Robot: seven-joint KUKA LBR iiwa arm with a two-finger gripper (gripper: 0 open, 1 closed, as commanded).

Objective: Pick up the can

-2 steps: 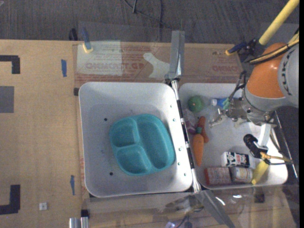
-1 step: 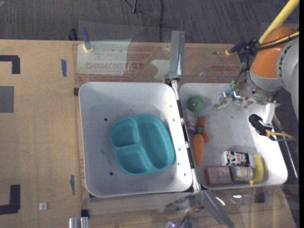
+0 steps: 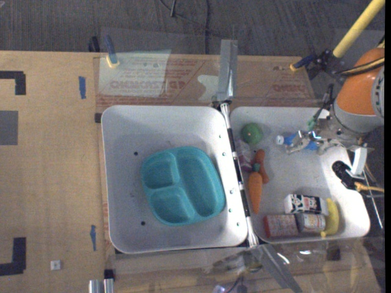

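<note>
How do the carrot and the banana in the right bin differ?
Colour: the carrot is orange, the banana yellow.
Place: the carrot lies along the right bin's left wall, the banana near its lower right corner.
Shape: the carrot tapers straight, the banana curves.
Shared: both lie flat, running roughly top to bottom in the view.

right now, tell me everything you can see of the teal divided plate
The teal divided plate looks like smooth plastic, rounded-rectangular, with three compartments: two smaller ones on the camera view's left and one long one on its right. It lies flat, slightly rotated, near the middle of the left white bin, resting on the bin's floor, with nothing visible in the plate.
</note>
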